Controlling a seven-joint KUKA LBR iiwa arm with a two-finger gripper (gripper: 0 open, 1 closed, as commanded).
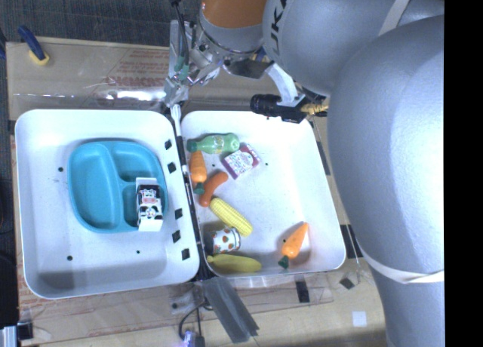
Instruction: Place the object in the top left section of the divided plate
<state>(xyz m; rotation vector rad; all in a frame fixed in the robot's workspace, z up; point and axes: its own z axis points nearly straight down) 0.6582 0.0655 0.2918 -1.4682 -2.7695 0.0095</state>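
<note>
A blue divided plate (pixel 94 179) lies in the left bin (pixel 45 262). A small white carton with a black cow pattern (pixel 149 204) lies in the plate's lower right section, its lower end reaching over the plate's rim. My gripper (pixel 176 89) hangs over the far edge where the two bins meet, up and to the right of the plate, well apart from the carton. I see nothing in it.
The right bin (pixel 321 187) holds a green bottle (pixel 215 143), a purple packet (pixel 241 162), two carrots (pixel 197 166) (pixel 294 240), a corn cob (pixel 230 216), a small can (pixel 225 241) and a banana (pixel 235 264). The arm's bulk covers the right side.
</note>
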